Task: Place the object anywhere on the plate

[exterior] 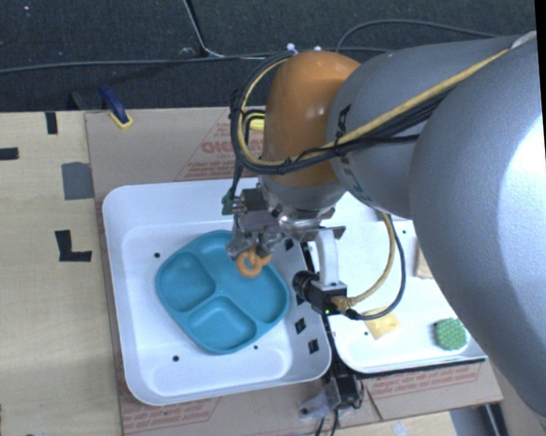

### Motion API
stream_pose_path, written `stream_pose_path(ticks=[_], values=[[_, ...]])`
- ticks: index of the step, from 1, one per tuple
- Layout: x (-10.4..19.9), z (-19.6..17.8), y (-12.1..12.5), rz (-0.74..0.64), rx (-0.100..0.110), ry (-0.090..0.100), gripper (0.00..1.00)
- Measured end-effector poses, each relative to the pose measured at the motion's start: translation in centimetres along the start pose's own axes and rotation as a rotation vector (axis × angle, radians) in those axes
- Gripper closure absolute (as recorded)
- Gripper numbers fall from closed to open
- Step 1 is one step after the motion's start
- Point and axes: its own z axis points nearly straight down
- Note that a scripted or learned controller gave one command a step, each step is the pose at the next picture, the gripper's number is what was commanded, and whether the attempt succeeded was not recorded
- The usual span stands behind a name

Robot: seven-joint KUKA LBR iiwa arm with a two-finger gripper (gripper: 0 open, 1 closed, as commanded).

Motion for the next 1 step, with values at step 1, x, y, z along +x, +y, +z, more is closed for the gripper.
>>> stream_pose_path(ticks=[1], values=[[-0.07,-0.05,0.05,0.001,-0.001,0.000,0.00]])
